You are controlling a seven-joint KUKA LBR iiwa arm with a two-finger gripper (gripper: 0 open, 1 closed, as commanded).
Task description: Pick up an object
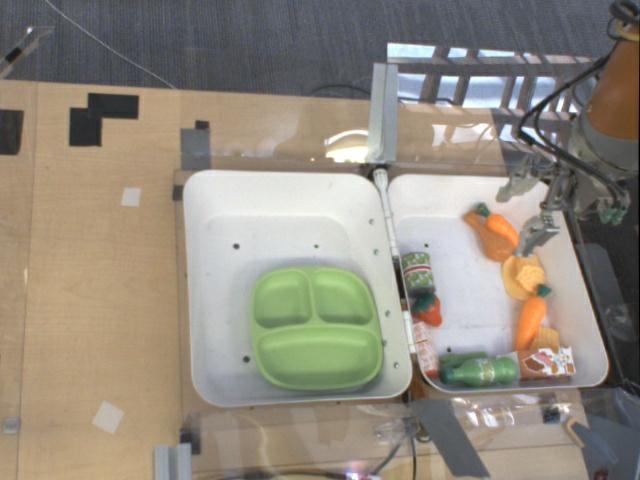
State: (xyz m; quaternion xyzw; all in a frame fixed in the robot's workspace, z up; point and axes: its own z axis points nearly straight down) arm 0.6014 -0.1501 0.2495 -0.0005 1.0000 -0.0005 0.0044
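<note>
Two shallow white bins sit side by side on a wooden bench, seen from above at a slant. The left bin holds a green divided plate in its near half. The right bin holds several toy foods. A carrot lies toward the far right, and a second carrot lies nearer, by the right wall. Between them rests a yellow piece. A small green-labelled can stands by the left wall with a strawberry just near of it. Along the near wall lie a green bottle and, to its right, an orange and white carton.

The grey arm with its orange band reaches in from the right. Its gripper hangs over the far right corner of the right bin, just right of the far carrot. The two fingers are spread apart, with nothing between them.
</note>
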